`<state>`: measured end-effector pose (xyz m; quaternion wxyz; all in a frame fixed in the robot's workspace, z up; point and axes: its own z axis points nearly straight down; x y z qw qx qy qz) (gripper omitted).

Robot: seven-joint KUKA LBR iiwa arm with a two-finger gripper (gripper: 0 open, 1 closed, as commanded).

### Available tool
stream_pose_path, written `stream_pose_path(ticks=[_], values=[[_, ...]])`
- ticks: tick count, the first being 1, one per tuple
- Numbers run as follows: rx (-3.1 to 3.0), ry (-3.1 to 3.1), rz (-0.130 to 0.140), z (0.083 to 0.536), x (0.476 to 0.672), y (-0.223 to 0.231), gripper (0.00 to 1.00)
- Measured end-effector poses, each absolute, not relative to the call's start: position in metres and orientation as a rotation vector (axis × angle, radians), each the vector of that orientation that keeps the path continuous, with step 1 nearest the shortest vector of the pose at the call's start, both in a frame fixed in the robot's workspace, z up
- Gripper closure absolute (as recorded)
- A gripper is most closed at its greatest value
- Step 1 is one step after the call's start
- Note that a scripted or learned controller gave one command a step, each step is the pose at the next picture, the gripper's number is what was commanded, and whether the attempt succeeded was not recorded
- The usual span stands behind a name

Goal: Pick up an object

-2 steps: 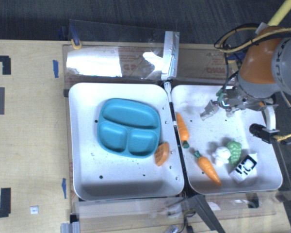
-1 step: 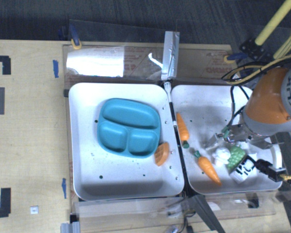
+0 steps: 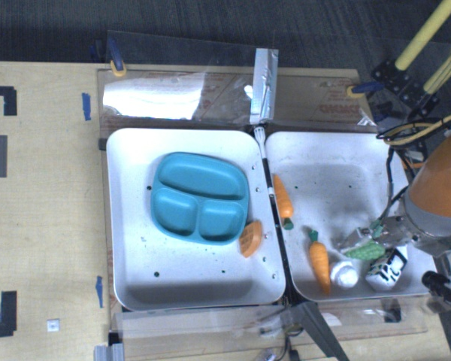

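The right bin holds two toy carrots: one lies along its left wall, the other near its front. Beside the second carrot is a small white rounded piece. A green item and a black-and-white item lie in the front right corner. My gripper is low over that corner, just above the green item, with the orange wrist band behind it. Nothing can be seen held in it.
The left bin carries a blue divided plate and an orange food piece by its right wall. A metal divider post stands behind the bins. Cables and a yellow pole crowd the upper right.
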<state>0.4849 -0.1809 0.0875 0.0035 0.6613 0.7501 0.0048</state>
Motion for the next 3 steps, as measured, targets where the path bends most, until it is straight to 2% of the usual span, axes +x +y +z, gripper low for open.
stream_pose_path(ticks=[1, 2, 3], values=[[2.072, 2.348, 0.017, 0.097, 0.486, -0.181, 1.0], [2.107, 2.322, 0.007, 0.195, 0.549, -0.14, 1.0], [2.078, 2.355, 0.003, 0.207, 0.628, -0.087, 1.0]])
